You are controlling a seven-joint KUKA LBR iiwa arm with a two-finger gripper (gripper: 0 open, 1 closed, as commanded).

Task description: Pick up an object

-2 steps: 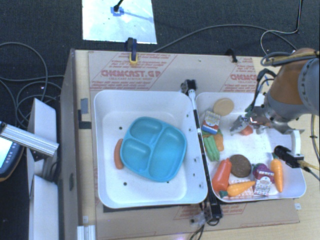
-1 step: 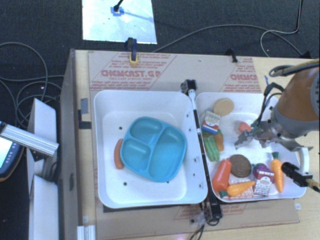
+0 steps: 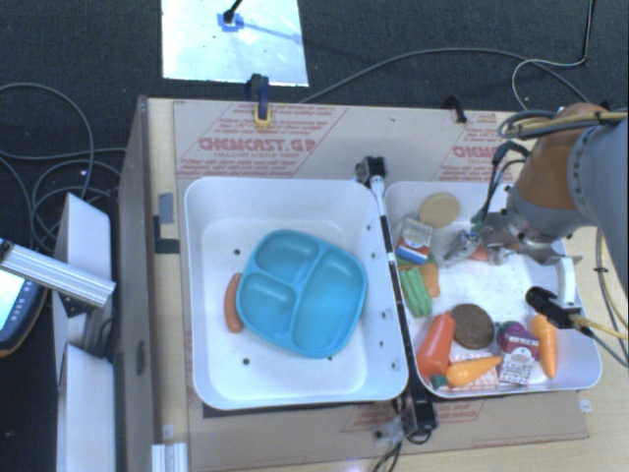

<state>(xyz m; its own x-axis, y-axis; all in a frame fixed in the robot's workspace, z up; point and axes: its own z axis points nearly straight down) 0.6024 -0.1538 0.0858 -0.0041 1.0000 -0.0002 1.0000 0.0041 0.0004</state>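
Robot arm dips into the toy-food bin

The gripper (image 3: pixel 479 247) sits low in the right bin (image 3: pixel 588 367), grip state impossible to tell. Nearby, a carrot (image 3: pixel 473 369) (likely light, stiff, slick plastic) lies at the front; best pinched across its middle.

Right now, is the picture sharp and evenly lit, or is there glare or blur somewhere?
In the camera view the light is even and soft; the blue divided plate is fairly sharp with faint sheen, the reflective sheet above the bench glares pale, and the arm and end effector look slightly blurred, so small food items nearby are hard to identify.
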